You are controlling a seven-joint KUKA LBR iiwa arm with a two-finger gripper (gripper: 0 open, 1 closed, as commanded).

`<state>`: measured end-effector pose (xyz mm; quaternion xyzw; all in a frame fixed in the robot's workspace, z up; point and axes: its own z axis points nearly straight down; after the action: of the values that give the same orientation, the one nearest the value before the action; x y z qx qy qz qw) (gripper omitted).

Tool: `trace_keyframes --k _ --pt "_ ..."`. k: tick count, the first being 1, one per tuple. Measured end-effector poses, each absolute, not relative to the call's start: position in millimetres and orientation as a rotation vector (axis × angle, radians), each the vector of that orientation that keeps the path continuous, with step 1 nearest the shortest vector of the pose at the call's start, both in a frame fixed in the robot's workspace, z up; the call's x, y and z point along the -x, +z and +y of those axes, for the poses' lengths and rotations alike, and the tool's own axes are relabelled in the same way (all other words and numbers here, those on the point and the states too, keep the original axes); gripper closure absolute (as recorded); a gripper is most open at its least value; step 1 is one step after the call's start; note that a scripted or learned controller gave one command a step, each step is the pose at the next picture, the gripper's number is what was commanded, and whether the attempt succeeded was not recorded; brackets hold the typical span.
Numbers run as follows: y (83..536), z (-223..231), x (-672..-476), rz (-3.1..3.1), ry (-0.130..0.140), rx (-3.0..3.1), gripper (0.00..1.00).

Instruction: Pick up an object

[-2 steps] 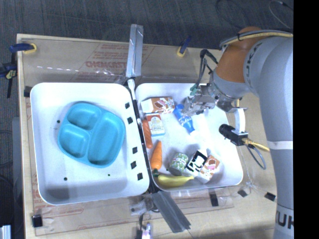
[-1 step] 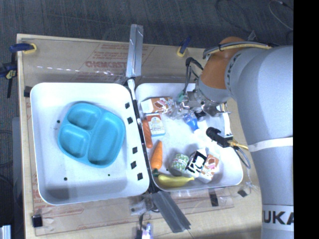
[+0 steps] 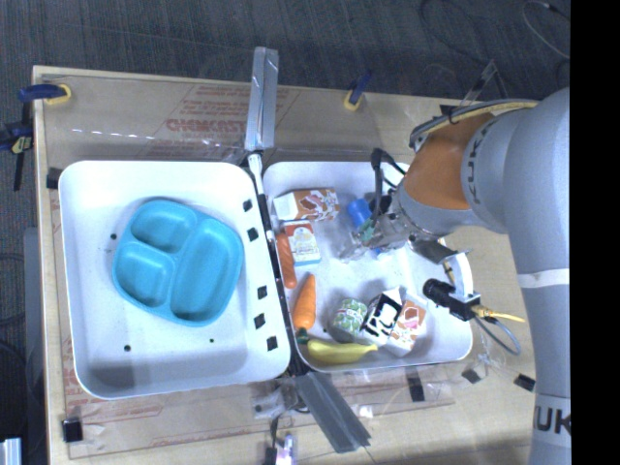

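A grey KUKA arm (image 3: 523, 182) with an orange wrist band reaches from the right into the right-hand white bin (image 3: 441, 352), its gripper (image 3: 373, 229) lowered among clear, crinkled wrapping near the bin's upper middle; whether the claw is spread or pressed together cannot be told from this angle, as the wrist covers it. Far to the claw's left, in the left-hand bin (image 3: 97, 356), lies a blue divided tray (image 3: 179, 260), well apart from the arm. Closer in, across the partition between the bins, an orange stick-shaped item (image 3: 286, 262) lies along the right bin's left wall, with a small white and blue carton (image 3: 304, 244) just beside it, both to the claw's left. Up and to the left of the claw sits a brown and white packet (image 3: 308, 204). Below and to the left, a carrot (image 3: 304, 303) lies pointing roughly up the bin. A blue object (image 3: 360, 211), possibly a small toy or cap, sits right at the claw, touching or nearly touching it. Below the claw, near the bin's lower wall, a yellow banana (image 3: 341, 352) lies under a green patterned ball (image 3: 350, 316), with a black and white box (image 3: 384, 318) and an orange and white packet (image 3: 411, 324) to their right
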<state>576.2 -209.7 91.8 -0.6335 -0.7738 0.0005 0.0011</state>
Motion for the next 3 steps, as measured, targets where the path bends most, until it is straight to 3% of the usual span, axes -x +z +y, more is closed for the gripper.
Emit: trace_keyframes --k 1,2,3 --pt "98 -210 -641.5 -2.429 0.002 1.990 0.00" --pt "108 -209 -642.5 -2.435 0.002 1.983 1.00" --pt "119 -208 -643.2 -2.440 0.003 1.977 1.00"
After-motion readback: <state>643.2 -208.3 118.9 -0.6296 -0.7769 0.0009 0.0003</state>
